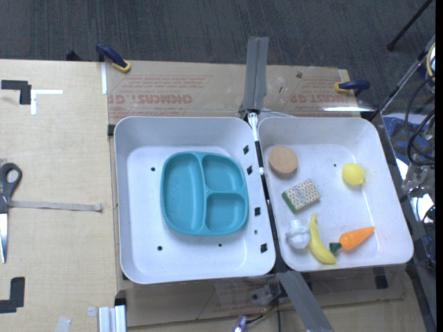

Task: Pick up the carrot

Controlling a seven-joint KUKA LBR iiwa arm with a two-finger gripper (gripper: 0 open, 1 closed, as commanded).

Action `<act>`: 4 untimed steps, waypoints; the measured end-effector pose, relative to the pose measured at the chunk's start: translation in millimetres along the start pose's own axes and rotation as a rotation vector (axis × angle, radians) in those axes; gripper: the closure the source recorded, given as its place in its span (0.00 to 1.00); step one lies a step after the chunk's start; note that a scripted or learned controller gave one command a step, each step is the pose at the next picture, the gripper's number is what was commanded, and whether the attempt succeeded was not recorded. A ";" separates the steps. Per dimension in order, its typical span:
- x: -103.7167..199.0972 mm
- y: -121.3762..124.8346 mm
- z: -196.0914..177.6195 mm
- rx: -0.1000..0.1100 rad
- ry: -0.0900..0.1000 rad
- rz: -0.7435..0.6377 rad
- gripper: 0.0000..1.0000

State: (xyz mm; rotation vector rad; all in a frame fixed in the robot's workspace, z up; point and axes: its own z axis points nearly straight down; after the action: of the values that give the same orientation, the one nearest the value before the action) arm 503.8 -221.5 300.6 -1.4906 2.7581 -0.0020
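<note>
Two shallow white bins sat side by side on the bench, the left bin [131, 206] bearing a teal divided plate [205, 193] and the right bin [377, 185] holding the smaller things. In the right bin, going down in size, lay a banana [320, 243] touching the leafy end of the carrot [356, 238] near the front right corner, a patterned sponge block [301, 194], a round tan disc [282, 160], a yellow ball [353, 174] and a small white object [298, 238] just beside the banana. Whether the gripper's hand was apart or together could not be told.
</note>
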 end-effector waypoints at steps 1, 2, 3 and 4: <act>13.6 21.1 78.0 -0.004 0.002 -0.075 1.00; -46.7 12.9 82.5 -0.003 0.000 -0.245 1.00; -36.5 54.5 100.5 -0.004 0.001 -0.251 1.00; -66.9 58.2 97.1 -0.003 0.000 -0.497 1.00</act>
State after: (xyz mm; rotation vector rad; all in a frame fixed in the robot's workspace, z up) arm 492.3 -133.5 203.5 -2.1241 2.3083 -0.0003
